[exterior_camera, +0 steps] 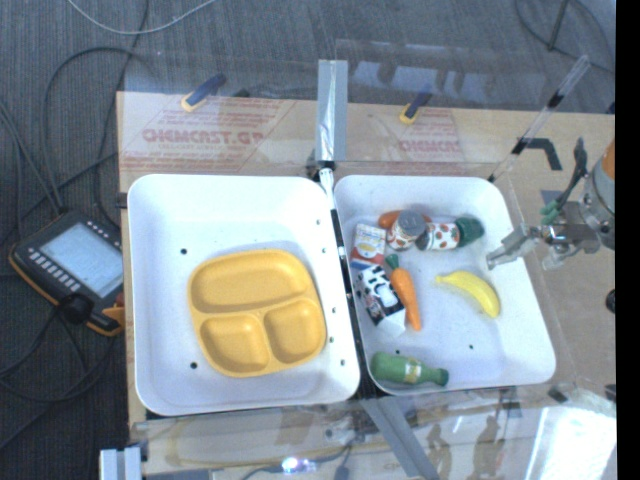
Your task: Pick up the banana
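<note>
Banana (471, 291) lies flat on the floor of the right bin (520, 353), in the open right-hand part, with the carrot (404, 297) to its left and the green bottle (408, 370) nearer the front wall; it touches neither. It appears to be a small toy fruit — probably light, rigid plastic with a smooth, somewhat slippery skin and no fragility to speak of. Its curve runs from upper left to lower right, so the thick middle is judged the best place to grip, with the jaws set across the short axis; the tapered ends would likely slip out. Gripper (505, 251) sits at the bin's right rim, above and right of the banana, holding nothing visible — how far it is open cannot be told. The left bin (160, 218) holds a yellow divided tray (258, 309).
</note>
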Robot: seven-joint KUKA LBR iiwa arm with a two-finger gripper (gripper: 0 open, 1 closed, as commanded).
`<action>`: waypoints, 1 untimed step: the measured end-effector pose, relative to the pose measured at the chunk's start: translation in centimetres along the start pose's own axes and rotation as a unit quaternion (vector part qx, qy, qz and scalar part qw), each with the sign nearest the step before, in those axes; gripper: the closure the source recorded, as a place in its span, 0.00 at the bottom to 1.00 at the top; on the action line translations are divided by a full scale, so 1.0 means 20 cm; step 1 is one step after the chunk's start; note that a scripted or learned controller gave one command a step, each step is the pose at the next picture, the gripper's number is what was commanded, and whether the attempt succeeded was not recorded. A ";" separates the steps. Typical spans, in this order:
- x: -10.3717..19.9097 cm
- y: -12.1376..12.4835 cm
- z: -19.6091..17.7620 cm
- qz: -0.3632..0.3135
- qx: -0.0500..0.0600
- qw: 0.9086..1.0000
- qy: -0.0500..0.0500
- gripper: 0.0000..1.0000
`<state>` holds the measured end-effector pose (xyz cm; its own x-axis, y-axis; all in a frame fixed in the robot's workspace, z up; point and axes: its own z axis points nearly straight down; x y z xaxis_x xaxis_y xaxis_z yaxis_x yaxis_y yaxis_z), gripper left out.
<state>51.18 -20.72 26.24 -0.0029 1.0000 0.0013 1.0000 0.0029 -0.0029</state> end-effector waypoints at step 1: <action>0.00 0.18 0.80 0.029 -0.001 1.000 0.001 0.00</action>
<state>54.82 -20.77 10.18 0.0546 0.9985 0.0026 0.9985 -0.0546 -0.0011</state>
